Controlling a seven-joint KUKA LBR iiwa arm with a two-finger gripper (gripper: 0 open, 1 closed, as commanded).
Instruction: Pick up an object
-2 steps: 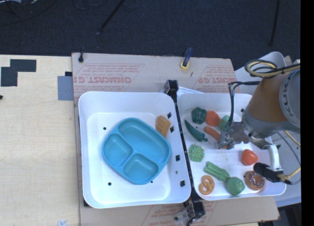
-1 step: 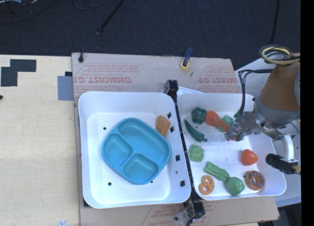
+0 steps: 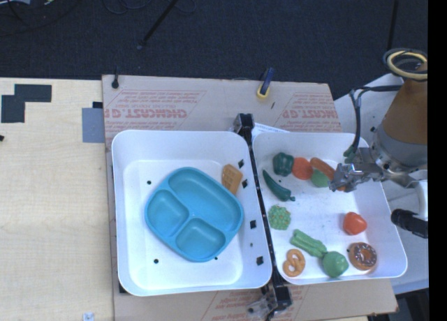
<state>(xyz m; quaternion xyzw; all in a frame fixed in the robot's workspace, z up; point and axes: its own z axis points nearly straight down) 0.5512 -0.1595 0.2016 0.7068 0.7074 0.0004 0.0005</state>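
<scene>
Approach step: your gripper [image 3: 342, 181] hovers in the right bin [image 3: 394, 239] beside the carrot [image 3: 323, 167], finger spread indiscernible; next you must descend onto one toy.

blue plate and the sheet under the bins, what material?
Blue plate: looks like moulded plastic, smooth, soft sheen, three formed compartments. Sheet under the bins: corrugated cardboard by its look, matte brown with red printed lettering.

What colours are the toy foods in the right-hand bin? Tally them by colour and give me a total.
Green toys: 6
Red or orange toys: 3
Brown toys: 2
Total: 11
</scene>
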